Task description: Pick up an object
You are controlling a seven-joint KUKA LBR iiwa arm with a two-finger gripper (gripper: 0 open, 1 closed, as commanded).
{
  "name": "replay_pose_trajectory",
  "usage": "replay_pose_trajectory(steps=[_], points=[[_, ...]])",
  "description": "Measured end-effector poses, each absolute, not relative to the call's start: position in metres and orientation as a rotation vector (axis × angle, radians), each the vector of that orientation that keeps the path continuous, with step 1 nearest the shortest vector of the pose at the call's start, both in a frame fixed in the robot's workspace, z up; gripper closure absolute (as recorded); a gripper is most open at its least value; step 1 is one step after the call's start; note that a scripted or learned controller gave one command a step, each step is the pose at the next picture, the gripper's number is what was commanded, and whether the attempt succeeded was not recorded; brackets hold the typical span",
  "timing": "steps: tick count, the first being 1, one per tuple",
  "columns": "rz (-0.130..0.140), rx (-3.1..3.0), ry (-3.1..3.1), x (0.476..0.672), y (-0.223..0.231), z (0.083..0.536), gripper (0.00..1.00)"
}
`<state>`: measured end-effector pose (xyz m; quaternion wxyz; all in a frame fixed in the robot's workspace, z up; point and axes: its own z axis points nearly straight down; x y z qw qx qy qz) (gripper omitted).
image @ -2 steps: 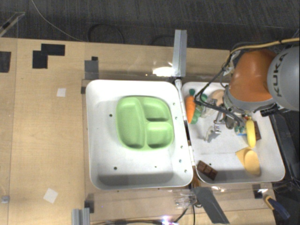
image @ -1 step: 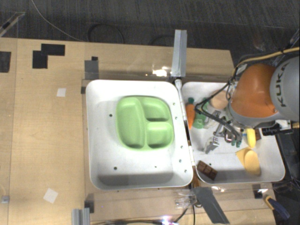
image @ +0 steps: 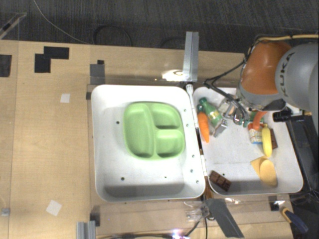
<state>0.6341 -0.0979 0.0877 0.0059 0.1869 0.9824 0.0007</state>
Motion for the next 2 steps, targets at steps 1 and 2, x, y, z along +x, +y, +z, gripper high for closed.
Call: replay_pose_trajectory(steps=[1, 2], points=[[-0.019, 0.513, 3.081, 0.615, -0.095, 0.089, 0.0], [-0.005, 0.541, 3.079, 0.602, -0.099, 0.089, 0.0]])
